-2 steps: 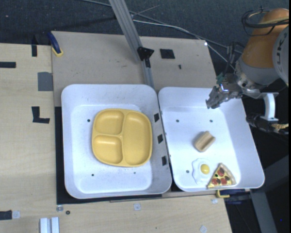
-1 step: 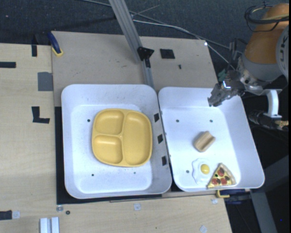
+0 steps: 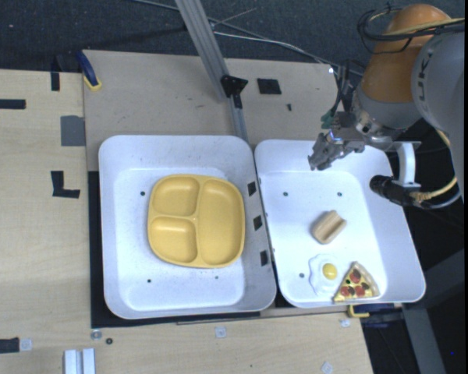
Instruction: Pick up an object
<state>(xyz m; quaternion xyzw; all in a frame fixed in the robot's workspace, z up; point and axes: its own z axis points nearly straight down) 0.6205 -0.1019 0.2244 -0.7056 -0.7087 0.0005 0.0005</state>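
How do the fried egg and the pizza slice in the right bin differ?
The fried egg is white with a round yellow yolk; the pizza slice is a yellow wedge with red toppings. The egg has a soft, irregular outline, the slice a pointed triangular one. The egg lies nearer the bin's middle, the slice nearer its right corner. Both lie flat, side by side at the right bin's near edge.

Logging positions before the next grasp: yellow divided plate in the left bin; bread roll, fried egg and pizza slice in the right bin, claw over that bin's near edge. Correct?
Not quite. The camera view shows the claw over the right bin's far edge, not its near one. The rest holds: yellow divided plate in the left bin; bread roll, fried egg, pizza slice in the right.
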